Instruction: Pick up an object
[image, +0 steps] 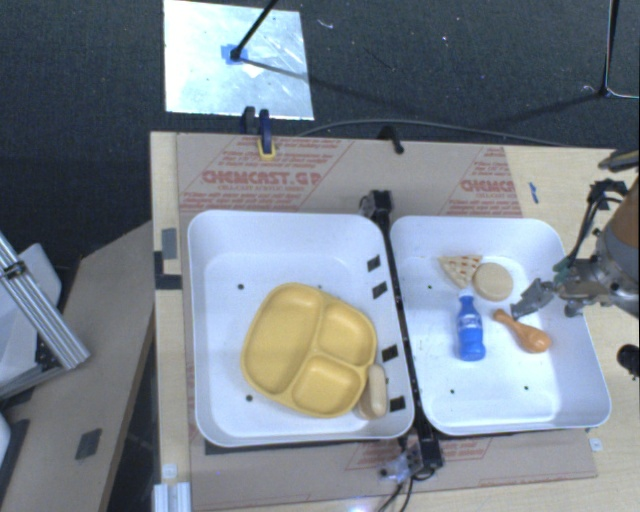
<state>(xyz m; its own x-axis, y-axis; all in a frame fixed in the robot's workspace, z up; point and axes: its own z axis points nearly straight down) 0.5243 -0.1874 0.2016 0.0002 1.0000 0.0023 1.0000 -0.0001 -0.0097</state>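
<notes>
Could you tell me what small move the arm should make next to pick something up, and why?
Probably a short drop toward the drumstick. The gripper sits at the right bin's right side, just above that toy's thin end and holding nothing. The bottle, round piece and pizza slice lie farther left, so the drumstick looks nearest.

- The two white bins (300, 235) look like smooth, slightly glossy plastic.
- The yellow divided tray (305, 350) looks like matt plastic (softly sheened).
- The blue bottle (470, 328) appears to be glossy plastic.
- The board (330, 165) beneath looks like printed cardboard.
</notes>
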